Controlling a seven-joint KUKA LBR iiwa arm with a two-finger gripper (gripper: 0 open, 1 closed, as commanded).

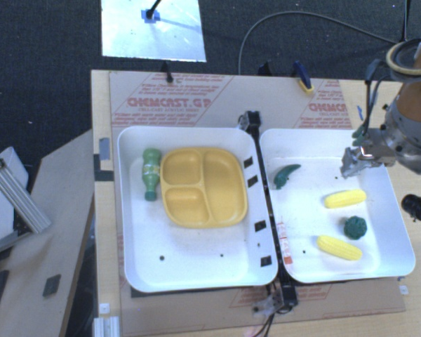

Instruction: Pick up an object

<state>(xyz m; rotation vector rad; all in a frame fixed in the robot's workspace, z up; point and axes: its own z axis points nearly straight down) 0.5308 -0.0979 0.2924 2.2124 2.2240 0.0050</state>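
Metal two-finger hand (353, 163) over right white bin (400, 209), fingers' state impossible to tell. Nearest: upper yellow plastic corn cob (345, 199), just below hand; dark green pepper (286, 175) off to its left.

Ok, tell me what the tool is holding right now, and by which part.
Nothing is visibly held. The tool hovers above the right bin, apart from the upper corn cob just below it.

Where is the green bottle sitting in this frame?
The green bottle lies in the left bin, near its left wall, right beside the left edge of the yellow divided plate.
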